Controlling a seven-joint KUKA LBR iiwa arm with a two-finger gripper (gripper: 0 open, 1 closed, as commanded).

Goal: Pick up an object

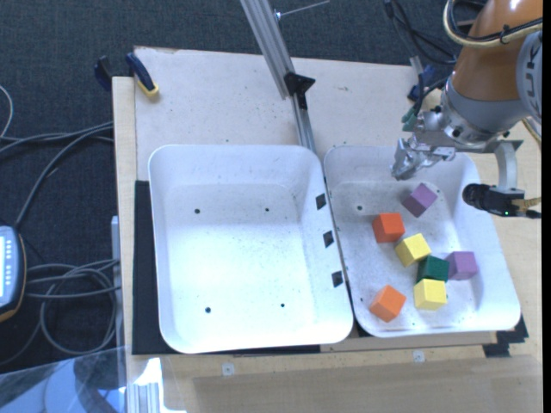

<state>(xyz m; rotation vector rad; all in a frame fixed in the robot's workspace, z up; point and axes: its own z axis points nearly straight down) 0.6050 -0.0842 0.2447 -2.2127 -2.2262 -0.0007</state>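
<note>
Two shallow white bins sit side by side on the bench; the right bin [491, 274] holds small coloured blocks. Nearest its far wall lies a tilted purple block [422, 199], matte and cube-shaped. Just beyond it hovers the gripper [409, 167], holding nothing; how far it is open cannot be told.

We see a wooden bench [224, 101] on dark carpet [69, 24], with loose cables [52, 144] far left of the gripper.
</note>
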